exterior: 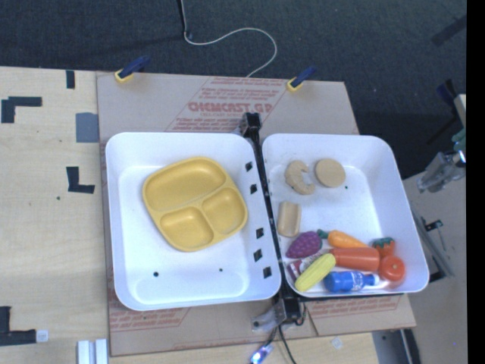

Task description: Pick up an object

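Toys in the right bin (379, 154), none lifted.
Corn (314, 271), grapes (305, 243), carrot (347, 240), tomato (392, 268), a blue bottle (348, 281) and a sausage (355, 258) crowd its near corner; two biscuits (329, 173) and a bread piece (289, 218) lie farther back. A yellow plate (195, 202) sits in the left bin (125, 203). The claw's (439, 174) state I cannot tell at the right edge.

You have a cardboard sheet (227, 108) under both bins, held by two yellow-and-blue clamps (132, 68) at its upper edge. A thin white cable (227, 36) loops across the dark floor (341, 21), top center.
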Robot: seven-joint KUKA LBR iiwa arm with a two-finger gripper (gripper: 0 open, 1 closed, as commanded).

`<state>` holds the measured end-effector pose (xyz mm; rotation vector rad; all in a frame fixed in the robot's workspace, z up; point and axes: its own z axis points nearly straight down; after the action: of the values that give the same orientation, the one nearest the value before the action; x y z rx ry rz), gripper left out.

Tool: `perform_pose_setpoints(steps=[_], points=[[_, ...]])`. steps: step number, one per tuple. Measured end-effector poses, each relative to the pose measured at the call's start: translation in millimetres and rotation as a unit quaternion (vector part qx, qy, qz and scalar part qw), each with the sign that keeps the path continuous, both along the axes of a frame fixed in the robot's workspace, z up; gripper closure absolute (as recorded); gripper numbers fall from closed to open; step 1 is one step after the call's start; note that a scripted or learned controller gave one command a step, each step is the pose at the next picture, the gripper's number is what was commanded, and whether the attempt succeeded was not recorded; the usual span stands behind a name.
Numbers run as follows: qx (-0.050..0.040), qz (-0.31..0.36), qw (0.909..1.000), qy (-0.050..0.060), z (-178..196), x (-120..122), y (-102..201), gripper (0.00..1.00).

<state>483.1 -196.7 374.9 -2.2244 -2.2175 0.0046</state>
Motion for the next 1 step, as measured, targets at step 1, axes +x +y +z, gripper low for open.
perform_pose_setpoints(steps=[1], points=[[0.0005,0.002,1.0000,0.001,-42.6,27.3,-10.8,1.00]])
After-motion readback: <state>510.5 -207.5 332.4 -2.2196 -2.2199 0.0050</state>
